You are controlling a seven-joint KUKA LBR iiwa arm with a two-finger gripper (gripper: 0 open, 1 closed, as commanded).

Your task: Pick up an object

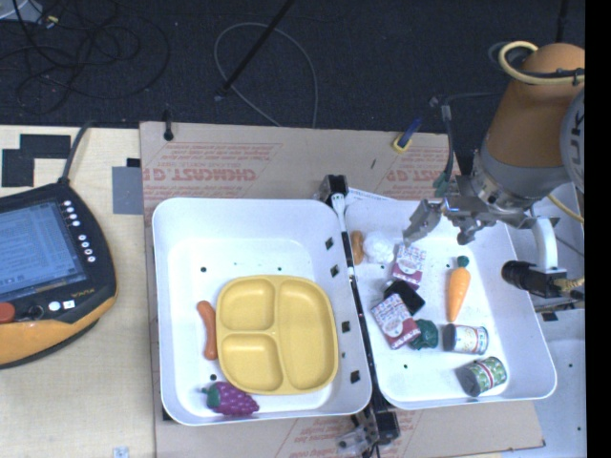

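My gripper [441, 232] hangs over the back of the right bin [530, 351], its fingers spread open with nothing between them. Just below its left finger [418, 225] lies a small red-and-white carton [409, 265]. An orange carrot [457, 292] lies right of that carton, below the right finger. Nearer the front are a second red carton [392, 318], a black piece [411, 298], a dark green item [426, 333] and two cans [466, 338] [483, 375]. A white lump [380, 249] and a small orange piece [357, 246] sit at the bin's back left.
The left bin [181, 256] holds a yellow divided plate [277, 334], an orange sausage [207, 328] and purple grapes [232, 400]. A teach pendant [48, 275] lies at the far left. Cables run over the dark floor behind the cardboard sheet [248, 165].
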